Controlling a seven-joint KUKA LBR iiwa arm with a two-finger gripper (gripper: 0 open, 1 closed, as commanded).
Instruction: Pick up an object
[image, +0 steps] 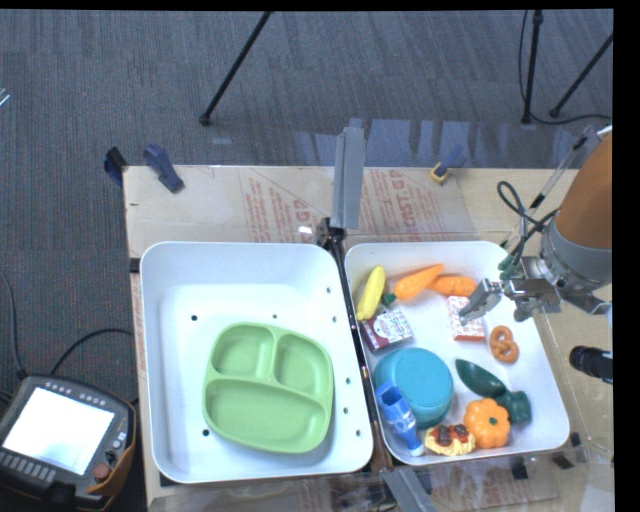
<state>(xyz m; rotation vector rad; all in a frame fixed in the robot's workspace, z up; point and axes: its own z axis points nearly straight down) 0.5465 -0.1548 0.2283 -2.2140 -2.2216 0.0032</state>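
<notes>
The end effector (487, 300) hangs low over the right bin (555, 400), near the tabletop's right edge; I cannot tell whether it is released or clenched; it sits just beside the small red-and-white packet (466, 320), probably its target, since the pretzel (503, 344) and carrot (415, 283) lie farther off.

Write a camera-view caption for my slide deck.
Gripper hovers above the toy-filled right bin; green divided plate sits in the left bin.
</notes>
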